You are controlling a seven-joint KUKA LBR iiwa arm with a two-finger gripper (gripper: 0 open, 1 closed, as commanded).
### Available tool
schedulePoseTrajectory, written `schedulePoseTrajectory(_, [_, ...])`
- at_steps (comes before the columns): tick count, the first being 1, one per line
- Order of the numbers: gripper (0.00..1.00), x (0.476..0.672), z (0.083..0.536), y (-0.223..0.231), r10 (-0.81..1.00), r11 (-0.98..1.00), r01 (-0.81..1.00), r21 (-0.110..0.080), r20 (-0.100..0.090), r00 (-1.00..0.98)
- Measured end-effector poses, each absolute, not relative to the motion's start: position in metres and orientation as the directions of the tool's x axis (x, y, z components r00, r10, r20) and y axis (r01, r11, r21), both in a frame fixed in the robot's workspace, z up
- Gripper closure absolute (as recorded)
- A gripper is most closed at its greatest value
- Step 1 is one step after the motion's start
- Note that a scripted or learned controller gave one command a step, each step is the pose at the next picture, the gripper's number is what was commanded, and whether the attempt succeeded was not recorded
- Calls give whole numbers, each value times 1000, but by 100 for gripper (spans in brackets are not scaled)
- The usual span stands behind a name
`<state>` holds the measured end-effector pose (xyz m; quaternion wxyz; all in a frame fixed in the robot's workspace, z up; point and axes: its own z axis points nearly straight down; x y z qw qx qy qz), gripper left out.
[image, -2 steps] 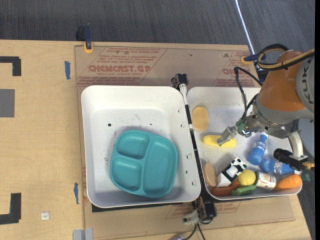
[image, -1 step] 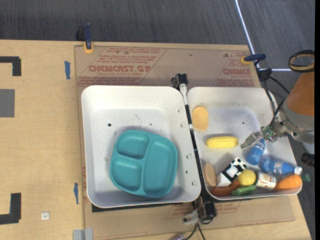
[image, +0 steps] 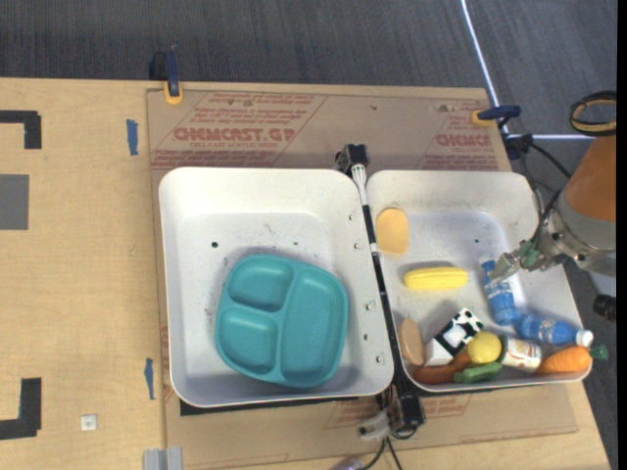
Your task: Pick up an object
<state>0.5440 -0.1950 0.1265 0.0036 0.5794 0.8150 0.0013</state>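
Observation:
The right bin (image: 460, 196) holds several small things. There is a tan bun-shaped piece (image: 392, 230), a yellow corn cob (image: 436, 279), a blue-and-white bottle (image: 501, 297), and a second bottle (image: 554, 332) lying flat. A black-and-white cube (image: 458, 330), a lemon (image: 483, 348) and an orange carrot (image: 566, 361) lie there too. My gripper (image: 519, 258) hangs at the bin's right side, just above the top end of the blue-and-white bottle. Nothing visibly hangs from it.
A teal divided plate (image: 282, 318) lies in the left bin (image: 196, 204). A tan oval piece (image: 411, 341), a red piece (image: 434, 372) and a green one (image: 480, 372) crowd the right bin's front edge. The arm (image: 593, 199) enters over the right rim.

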Motion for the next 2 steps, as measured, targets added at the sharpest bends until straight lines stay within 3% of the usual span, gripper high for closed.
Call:
schedulePoseTrajectory(1, [100,547,88,-144,782,624,782,1,0,-624])
schedulePoseTrajectory(2, [100,553,185,-62,612,791,612,3,-3,-791])
